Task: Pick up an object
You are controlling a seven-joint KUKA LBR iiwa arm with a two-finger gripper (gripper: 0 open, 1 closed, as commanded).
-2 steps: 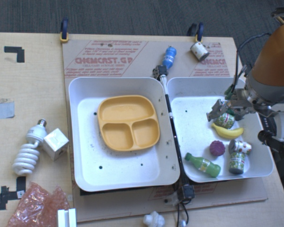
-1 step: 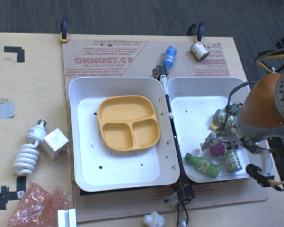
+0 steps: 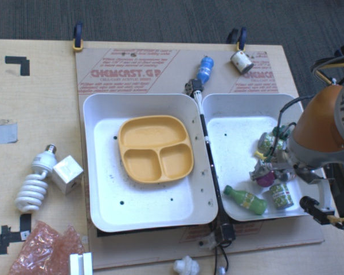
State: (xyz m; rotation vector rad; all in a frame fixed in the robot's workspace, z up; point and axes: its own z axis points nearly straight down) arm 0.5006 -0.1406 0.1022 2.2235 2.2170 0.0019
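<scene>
Objects for picking lie in the right bin [image 3: 235, 125], clustered toward its right and near side. You can see a green bottle [image 3: 245, 199] lying on its side near the front wall, its cap pointing left. Just to its right stands a small green-labelled can [image 3: 281, 196]. Behind them sits a magenta object [image 3: 265, 179], partly covered by the arm's metal parts, and farther back a second green-labelled container [image 3: 268, 144] rests close to the arm.

Your arm [image 3: 324, 125] comes in from the right, its orange band large over the bin's right wall. The tool [image 3: 268, 169] hangs low among the cluster, right at the magenta object, but you cannot tell whether it is apart, together or clamped on anything; the wrist hides too much.

In the left bin [image 3: 97, 153] you have a yellow divided tray [image 3: 156, 148], lying flat with three compartments, a little behind the middle.

On the table [image 3: 40, 107] to the left of the bins, a spiral light bulb [image 3: 37, 181] lies touching a white cube [image 3: 67, 172]. A pink crinkled bag [image 3: 43, 248] sits at the near left corner. Behind the bins, on the brown board, a blue bottle [image 3: 205, 69] lies tilted, and a small white cylinder [image 3: 241, 61] lies well to its right.
</scene>
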